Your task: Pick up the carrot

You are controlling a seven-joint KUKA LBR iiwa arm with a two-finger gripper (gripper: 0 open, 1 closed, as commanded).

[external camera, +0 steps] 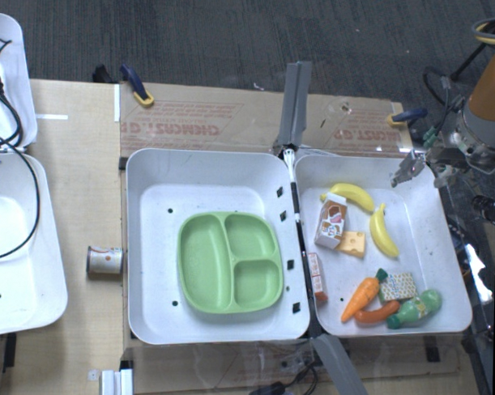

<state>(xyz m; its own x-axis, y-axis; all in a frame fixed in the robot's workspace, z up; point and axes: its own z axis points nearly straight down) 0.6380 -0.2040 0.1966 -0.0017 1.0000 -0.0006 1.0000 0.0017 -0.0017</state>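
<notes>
One carrot (pixel 360 297) low in right bin (pixel 440 240).

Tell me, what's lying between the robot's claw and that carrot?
In the camera view, between the gripper at the bin's upper right and the carrot near its lower edge lies a banana, with bare white bin floor around it.

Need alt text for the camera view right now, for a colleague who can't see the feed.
The carrot lies untouched near the front of the right bin, among two bananas, a cheese wedge and other toy food. The gripper hovers over that bin's far right corner. The left bin holds a green divided plate.
</notes>
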